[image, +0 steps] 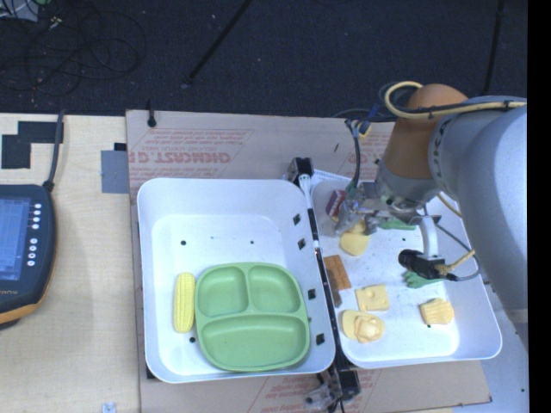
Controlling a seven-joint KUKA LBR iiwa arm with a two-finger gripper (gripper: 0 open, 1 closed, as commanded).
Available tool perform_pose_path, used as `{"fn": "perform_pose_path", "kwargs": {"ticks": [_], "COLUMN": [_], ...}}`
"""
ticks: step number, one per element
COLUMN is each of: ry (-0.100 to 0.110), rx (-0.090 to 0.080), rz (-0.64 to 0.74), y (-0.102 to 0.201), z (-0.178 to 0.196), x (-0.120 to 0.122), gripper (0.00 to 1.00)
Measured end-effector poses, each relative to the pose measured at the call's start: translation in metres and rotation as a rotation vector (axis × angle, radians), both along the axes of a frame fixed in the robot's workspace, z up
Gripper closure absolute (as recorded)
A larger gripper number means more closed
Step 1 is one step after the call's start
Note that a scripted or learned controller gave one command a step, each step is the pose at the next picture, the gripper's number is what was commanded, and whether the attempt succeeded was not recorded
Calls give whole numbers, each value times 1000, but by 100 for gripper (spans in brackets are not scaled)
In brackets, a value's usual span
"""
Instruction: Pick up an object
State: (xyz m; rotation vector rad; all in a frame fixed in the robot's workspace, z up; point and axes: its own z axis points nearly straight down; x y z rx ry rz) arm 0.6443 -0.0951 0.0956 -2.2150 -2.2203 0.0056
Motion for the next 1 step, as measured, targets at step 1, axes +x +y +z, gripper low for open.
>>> {"fn": "perform_pose_path", "kwargs": {"ticks": [1], "ry": [-2], "rx": [1], "rz": [-2], "y": [29], "z": [95], "x": [-70], "gripper": [100]}}
